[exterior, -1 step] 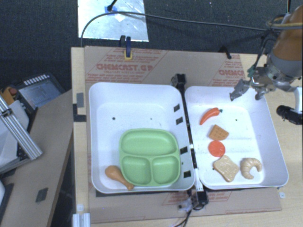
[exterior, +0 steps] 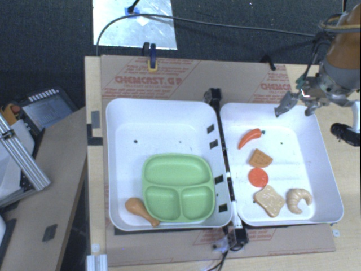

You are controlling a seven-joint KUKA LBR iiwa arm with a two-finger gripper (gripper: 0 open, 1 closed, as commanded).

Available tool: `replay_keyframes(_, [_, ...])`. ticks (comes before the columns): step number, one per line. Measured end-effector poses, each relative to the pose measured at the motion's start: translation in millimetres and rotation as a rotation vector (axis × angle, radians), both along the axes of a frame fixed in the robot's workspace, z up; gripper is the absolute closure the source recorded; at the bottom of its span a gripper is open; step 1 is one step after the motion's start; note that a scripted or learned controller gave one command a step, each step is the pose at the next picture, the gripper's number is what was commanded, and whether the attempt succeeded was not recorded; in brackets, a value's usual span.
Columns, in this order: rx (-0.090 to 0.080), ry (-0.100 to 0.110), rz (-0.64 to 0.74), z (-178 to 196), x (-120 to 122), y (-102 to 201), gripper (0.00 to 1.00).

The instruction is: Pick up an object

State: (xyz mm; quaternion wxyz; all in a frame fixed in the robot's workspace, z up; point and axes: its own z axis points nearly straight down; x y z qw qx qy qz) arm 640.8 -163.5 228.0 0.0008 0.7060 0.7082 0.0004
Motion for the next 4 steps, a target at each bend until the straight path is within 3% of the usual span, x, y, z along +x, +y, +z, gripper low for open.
replay_keyframes(2, [0.001,0.005,-0.001,-107.4,4.3,1.9,0.0])
replay_keyframes(3, [0.004,-0.015,0.0,-135.0,10.8,4.1,0.0])
replay_keyframes(4, [0.0,-0.026,0.003,-120.3,13.8,4.1,1.0])
